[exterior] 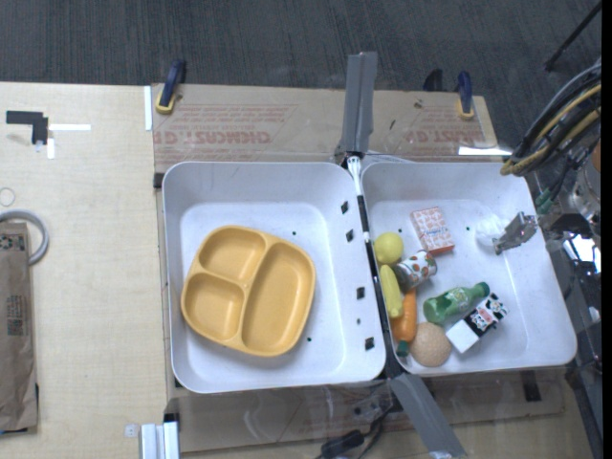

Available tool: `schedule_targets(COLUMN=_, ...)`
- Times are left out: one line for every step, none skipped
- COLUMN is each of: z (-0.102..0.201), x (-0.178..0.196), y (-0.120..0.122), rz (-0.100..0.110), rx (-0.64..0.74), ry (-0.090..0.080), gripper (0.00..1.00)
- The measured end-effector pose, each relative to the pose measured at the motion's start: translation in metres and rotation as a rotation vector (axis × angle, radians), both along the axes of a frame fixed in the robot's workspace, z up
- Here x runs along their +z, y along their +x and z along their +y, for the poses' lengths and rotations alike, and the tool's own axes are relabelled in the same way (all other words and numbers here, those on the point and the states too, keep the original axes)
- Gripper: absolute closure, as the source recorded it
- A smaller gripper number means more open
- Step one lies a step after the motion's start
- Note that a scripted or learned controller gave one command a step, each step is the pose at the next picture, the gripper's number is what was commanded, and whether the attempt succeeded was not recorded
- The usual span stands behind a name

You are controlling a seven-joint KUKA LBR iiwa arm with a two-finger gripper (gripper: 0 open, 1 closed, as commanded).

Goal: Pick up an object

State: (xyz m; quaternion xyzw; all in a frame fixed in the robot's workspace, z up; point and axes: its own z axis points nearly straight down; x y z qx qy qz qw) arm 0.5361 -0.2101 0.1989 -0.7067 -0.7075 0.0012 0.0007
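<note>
The right bin [535, 347] holds a pile of small items along its left side. A pink and white box [432, 229] lies at the back. A yellow lemon [387, 248] sits above a banana [391, 291] and an orange carrot [408, 317]. A small patterned can [416, 268] lies beside them. A green bottle [455, 302] lies next to a black-and-white carton [476, 324], with a tan ball [431, 344] at the front. My gripper [514, 231] hangs over the bin's right part, apart from all these items, with nothing seen in it.
The left bin [182, 352] carries a yellow divided plate [250, 289]. A grey divider post [360, 103] rises between the bins at the back. Cables and the arm [564, 151] crowd the right edge. A small white crumpled scrap [489, 226] lies near the gripper.
</note>
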Motion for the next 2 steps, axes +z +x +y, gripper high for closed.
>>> schedule_targets(z=0.071, x=-0.096, y=0.018, rz=-0.002, rx=-0.117, ry=-0.001, gripper=0.0)
schedule_targets(z=0.112, x=-0.108, y=0.072, rz=-0.001, rx=-0.25, ry=-0.001, gripper=0.0)
